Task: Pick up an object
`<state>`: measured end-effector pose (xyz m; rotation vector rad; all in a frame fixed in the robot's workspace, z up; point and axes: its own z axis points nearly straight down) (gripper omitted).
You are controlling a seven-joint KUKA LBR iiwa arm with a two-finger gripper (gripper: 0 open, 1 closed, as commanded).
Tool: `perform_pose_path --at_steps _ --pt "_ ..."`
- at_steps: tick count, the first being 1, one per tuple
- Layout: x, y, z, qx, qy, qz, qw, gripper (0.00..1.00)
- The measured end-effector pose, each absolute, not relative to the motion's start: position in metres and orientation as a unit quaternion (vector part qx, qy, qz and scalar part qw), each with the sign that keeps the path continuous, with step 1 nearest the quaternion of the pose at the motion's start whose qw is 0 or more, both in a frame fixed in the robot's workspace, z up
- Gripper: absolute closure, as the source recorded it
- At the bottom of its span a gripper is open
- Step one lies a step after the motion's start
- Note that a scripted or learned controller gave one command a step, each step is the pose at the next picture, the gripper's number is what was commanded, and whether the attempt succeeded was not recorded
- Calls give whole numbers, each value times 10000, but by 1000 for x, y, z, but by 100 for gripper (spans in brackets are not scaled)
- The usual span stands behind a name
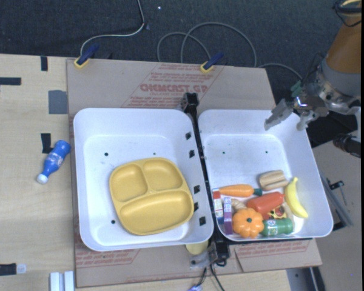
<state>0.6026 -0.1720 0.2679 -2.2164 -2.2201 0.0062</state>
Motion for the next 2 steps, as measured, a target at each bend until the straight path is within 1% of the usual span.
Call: perform_pose_path --at_steps 1,2 --pt "564 -157 87 -7064 -7077 35 51 0" --pt "590 -29 186 -7017 -7125 -31 7 0"
